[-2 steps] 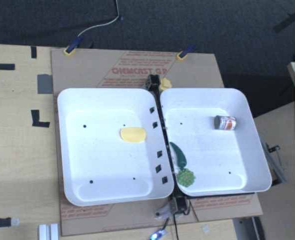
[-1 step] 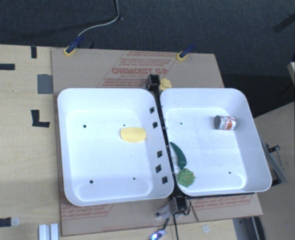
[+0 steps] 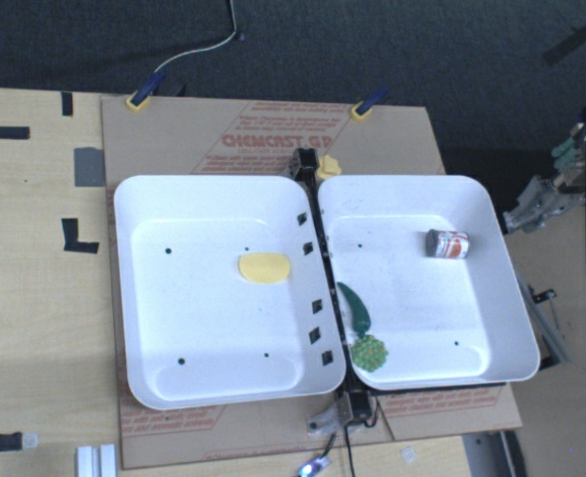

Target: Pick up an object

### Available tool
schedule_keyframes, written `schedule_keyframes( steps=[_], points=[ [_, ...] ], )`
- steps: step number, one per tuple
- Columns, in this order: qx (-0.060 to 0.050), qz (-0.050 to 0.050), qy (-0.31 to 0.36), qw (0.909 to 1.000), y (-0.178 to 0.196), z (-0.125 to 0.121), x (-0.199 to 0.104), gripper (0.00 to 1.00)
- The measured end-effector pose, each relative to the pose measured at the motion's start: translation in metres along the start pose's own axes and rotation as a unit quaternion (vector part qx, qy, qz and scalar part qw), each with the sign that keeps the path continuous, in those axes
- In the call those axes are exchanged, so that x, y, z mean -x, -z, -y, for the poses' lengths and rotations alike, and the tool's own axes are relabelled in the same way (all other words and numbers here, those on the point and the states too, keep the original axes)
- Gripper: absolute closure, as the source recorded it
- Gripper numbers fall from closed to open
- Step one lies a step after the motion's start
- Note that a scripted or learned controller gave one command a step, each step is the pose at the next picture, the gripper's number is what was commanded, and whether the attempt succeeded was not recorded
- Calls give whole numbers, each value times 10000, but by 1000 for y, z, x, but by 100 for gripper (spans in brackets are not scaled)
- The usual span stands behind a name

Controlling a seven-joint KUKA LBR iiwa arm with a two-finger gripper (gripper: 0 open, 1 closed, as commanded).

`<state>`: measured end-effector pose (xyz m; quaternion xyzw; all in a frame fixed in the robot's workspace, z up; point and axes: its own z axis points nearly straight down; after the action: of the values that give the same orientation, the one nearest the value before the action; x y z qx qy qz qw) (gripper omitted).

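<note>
A small can [image 3: 447, 243], silver with a red band, lies on its side in the right bin [image 3: 492, 217], near its far right corner. The claw [image 3: 546, 202] hangs beyond that bin's right rim; its opening cannot be told.

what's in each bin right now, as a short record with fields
left bin: yellow oval piece, near its middle
right bin: small can lying on its side, upper right; green leafy piece and green bumpy ball at the left wall
under the bins: cardboard sheet
hand: at the right edge, outside both bins, fingers unclear
</note>
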<state>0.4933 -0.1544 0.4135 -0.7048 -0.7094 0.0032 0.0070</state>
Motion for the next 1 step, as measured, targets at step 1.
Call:
schedule_keyframes(
  steps=[1],
  points=[
    [121,41,-18,9999,95,3,-5,100]
  ],
)
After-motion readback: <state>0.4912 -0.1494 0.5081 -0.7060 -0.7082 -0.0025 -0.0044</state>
